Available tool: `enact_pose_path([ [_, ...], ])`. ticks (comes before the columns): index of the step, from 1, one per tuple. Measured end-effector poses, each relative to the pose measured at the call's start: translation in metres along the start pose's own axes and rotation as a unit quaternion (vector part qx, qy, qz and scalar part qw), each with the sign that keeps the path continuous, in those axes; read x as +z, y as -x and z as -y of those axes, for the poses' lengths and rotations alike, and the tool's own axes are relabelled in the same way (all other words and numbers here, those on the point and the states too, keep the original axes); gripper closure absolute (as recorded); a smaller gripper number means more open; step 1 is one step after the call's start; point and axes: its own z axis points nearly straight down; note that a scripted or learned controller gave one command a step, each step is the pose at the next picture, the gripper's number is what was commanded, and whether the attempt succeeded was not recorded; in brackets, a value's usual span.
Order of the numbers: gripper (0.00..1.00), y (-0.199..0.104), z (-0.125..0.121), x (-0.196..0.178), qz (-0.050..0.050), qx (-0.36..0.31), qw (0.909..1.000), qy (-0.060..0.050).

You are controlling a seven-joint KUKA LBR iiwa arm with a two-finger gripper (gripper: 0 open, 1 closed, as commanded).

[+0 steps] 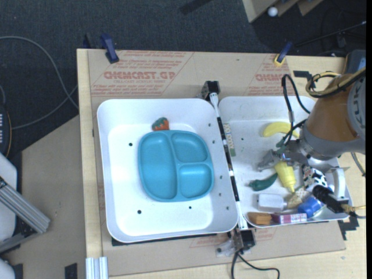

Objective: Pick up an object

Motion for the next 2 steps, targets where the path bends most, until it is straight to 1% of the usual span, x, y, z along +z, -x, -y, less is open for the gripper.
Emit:
enact_pose_path([
  [1,1.00,0.000,-0.001,-0.010,0.001,0.000,1.0000,0.002],
  [2,1.00,-0.072,-0.033,-0.101,0.000,-0.001,1.0000,0.002],
])
